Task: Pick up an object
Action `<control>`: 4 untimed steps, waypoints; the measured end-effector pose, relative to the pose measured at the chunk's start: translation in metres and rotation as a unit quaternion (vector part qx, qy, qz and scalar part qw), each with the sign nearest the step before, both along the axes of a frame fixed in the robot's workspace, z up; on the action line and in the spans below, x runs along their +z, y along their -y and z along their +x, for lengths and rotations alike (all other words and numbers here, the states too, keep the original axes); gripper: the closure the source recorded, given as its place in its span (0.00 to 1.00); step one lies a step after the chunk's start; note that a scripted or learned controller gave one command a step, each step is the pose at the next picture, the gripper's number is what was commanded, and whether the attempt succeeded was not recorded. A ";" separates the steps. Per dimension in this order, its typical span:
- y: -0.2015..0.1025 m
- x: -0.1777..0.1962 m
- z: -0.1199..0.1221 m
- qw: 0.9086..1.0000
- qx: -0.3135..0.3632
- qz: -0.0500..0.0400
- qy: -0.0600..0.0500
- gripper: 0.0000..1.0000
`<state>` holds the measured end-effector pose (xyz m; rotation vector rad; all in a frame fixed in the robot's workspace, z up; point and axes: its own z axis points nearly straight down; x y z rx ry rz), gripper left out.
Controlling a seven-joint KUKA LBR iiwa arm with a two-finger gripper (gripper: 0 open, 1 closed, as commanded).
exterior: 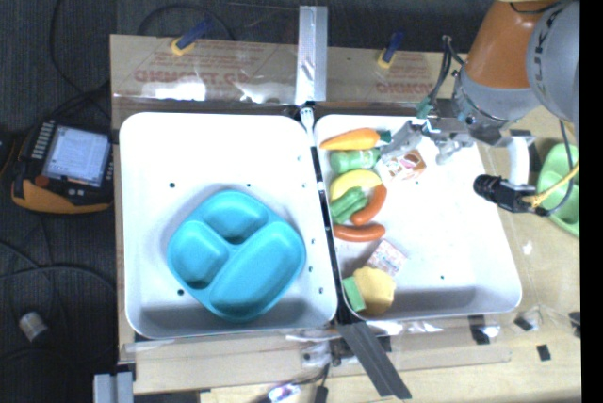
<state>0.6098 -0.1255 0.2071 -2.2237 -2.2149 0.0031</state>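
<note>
The gripper [407,139] hovers over the right bin's [471,250] far-left corner, whether open or shut I cannot tell, just above a small red-and-white packet [412,166]. Beside it a carrot [350,140] lies lengthwise left to right, near the divider.

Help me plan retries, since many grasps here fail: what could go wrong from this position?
The toys crowd the right bin's left wall: carrot, green piece and sausage touch or overlap, so a grasp may catch two or slip. The gripper hangs beside the carrot and could nudge it away.
</note>
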 end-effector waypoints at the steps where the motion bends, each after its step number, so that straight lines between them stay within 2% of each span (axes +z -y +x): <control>1: -0.022 -0.096 0.012 1.000 -0.013 -0.002 0.014 0.00; 2: -0.025 -0.102 0.000 0.999 -0.045 -0.001 0.026 0.00; 3: -0.025 -0.088 0.002 0.998 -0.049 -0.001 0.027 1.00; 4: -0.026 -0.091 0.002 0.998 -0.048 -0.001 0.026 0.00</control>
